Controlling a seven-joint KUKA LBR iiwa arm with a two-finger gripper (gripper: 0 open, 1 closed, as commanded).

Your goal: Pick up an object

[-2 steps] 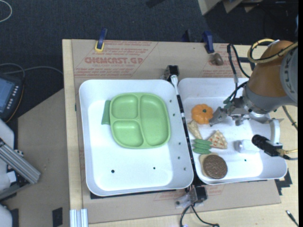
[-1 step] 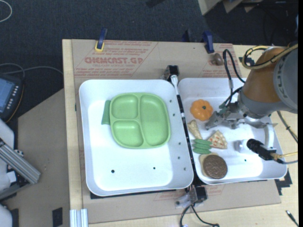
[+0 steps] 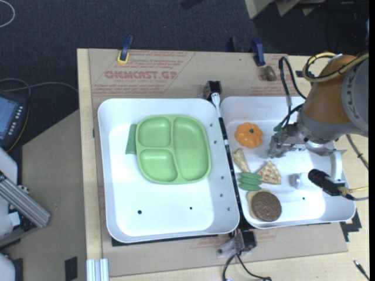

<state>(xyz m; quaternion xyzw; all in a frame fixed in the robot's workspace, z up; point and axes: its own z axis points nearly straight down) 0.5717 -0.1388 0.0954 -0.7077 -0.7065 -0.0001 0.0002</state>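
The right bin (image 3: pixel 304 211) holds an orange pumpkin-like piece (image 3: pixel 249 134), a tan wedge (image 3: pixel 240 159), a triangular pizza-like slice (image 3: pixel 270 172), green bean pods (image 3: pixel 251 181) and a round brown patty (image 3: pixel 266 206). A small grey item (image 3: pixel 295 181) lies further right. My gripper (image 3: pixel 281 144) hangs low over the right bin, just right of the orange piece and above the pizza slice. I see nothing between its fingers.
The left bin (image 3: pixel 117 204) carries a green three-compartment tray (image 3: pixel 173 148). A black divider (image 3: pixel 225 151) runs between the bins. Cables (image 3: pixel 287 86) loop along the arm at the right. Blue and yellow clamps (image 3: pixel 123 51) sit on the board's far edge.
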